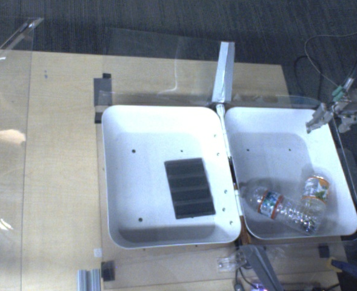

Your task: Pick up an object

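In the left bin (123, 132) a flat black ridged block (190, 188) lies a little right of centre. The right bin (269, 132) holds two clear plastic bottles in its near right part. One bottle (280, 209) lies on its side with a red and blue label. The other bottle (315, 192), with an orange and green label, lies against it to the right. My gripper (330, 120) hangs over the right bin's far right corner, well above the bottles. Its two grey fingers (316, 120) stand apart, open, with nothing between them.
A metal upright (224, 71) rises behind the seam between the bins. Cables (323, 47) loop at the far right behind the gripper. A clear plastic sheet (20, 35) covers the wooden bench on the left. Black brackets (103, 88) sit at the left bin's corners.
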